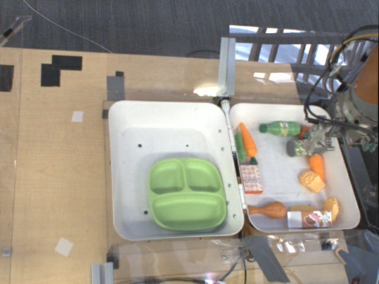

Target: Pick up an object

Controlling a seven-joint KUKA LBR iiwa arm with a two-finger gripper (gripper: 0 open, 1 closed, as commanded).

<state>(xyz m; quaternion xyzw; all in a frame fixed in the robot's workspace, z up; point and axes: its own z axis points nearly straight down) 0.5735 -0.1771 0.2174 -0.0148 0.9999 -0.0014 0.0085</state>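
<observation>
White right bin [349, 176] edge-crowded, centre open

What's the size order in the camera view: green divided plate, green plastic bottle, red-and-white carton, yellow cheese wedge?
1. Green divided plate, by far largest.
2. Green plastic bottle.
3. Red-and-white carton, somewhat smaller than the bottle.
4. Yellow cheese wedge, smallest, though close to the carton.

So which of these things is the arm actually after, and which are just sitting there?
For the job, anything in the right bin:
green bottle
two carrots
red-and-white packet
pincer

Just there:
green divided plate
left bin
</observation>
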